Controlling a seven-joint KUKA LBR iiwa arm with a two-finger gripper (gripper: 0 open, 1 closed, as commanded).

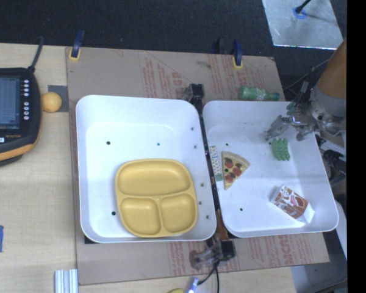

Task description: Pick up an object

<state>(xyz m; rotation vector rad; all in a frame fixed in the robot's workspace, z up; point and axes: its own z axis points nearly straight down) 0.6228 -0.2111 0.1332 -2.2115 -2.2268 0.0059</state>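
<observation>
My gripper (pixel 287 133) hangs over the far right part of the right bin (pixel 256 224), its two fingers spread open with nothing between them. A small green ribbed block (pixel 282 149) lies on the bin floor just in front of the fingertips, apart from them. A toy pizza slice (pixel 233 168) lies near the bin's left wall. A red and white packet (pixel 291 202) rests towards the front right corner.
The left bin (pixel 110 121) holds a yellow divided plate (pixel 156 196). A green bottle (pixel 258 93) lies on the cardboard behind the right bin. An orange ball (pixel 50 101) and a control pendant (pixel 9 118) sit at the left.
</observation>
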